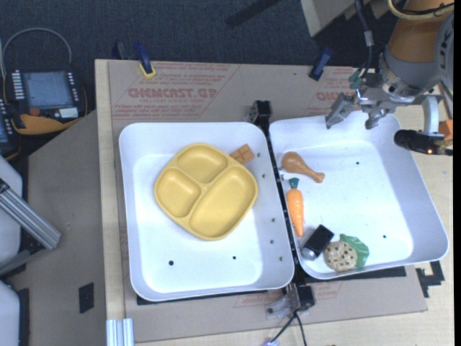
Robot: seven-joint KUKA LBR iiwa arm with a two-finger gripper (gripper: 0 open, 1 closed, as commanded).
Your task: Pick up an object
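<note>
The gripper hangs over the far edge of the right bin with its two fingers spread apart and nothing between them; the toy chicken drumstick lies nearest, well apart from the jaws toward the bin's left side, with the carrot just beyond it and a small black block, a cookie and a green leafy piece clustered at the near edge. The arm reaches in from the upper right, its orange band above the wrist, fingers pointing down and leftward. In the left bin sits a yellow divided plate with a small brown block touching its far rim.
</note>
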